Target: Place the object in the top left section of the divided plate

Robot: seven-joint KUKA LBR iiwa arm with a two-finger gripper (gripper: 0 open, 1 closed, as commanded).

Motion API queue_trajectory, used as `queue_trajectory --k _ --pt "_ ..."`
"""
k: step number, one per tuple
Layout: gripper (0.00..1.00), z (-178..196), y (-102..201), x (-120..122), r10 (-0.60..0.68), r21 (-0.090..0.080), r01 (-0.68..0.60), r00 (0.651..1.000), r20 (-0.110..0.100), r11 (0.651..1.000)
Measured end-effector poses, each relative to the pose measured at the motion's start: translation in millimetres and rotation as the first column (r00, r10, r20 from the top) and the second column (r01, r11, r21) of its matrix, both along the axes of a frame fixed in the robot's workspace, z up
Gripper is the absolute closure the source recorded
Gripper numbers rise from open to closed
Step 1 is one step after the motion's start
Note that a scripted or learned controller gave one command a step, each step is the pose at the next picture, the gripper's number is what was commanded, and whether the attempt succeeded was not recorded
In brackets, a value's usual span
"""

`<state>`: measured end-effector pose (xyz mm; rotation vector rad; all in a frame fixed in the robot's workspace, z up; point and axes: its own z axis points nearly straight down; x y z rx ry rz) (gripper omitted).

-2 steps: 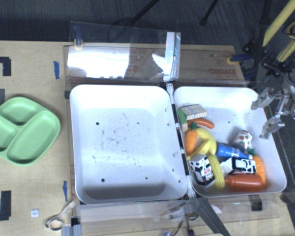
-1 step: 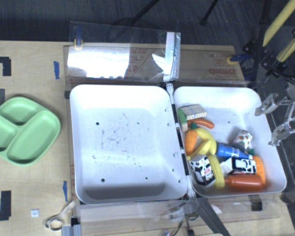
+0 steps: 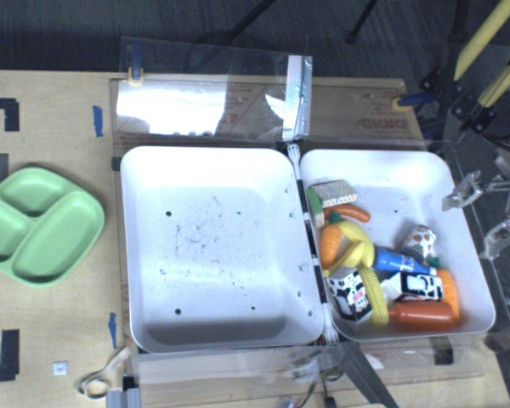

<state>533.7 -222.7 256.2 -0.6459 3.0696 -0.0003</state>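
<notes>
A light green divided plate (image 3: 41, 226) lies on the wooden bench, left of both bins. Its top left section (image 3: 31, 189) holds nothing, and so do its other two sections. The right bin (image 3: 408, 170) holds a pile of toy foods: an orange carrot-like piece (image 3: 333, 243), a yellow banana (image 3: 357, 253), a corn cob (image 3: 374, 294), a cow-patterned item (image 3: 348, 292), a blue bottle (image 3: 399, 262), a red-orange sausage (image 3: 423, 314), a small striped box (image 3: 333, 195) and a white-and-brown ball (image 3: 420, 241).
The left bin (image 3: 144, 170) stands between the plate and the toys. A clear plastic panel (image 3: 212, 100) rises behind it. Metal clamps (image 3: 469, 190) stick out at the right bin's far side. Black markers (image 3: 2, 114) sit on the bench at left.
</notes>
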Motion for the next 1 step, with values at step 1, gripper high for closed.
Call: queue_trajectory --k 1 --pt "0.00 34.9 -0.3 -27.8 0.120 -0.002 -0.120 0.993 0.003 0.993"
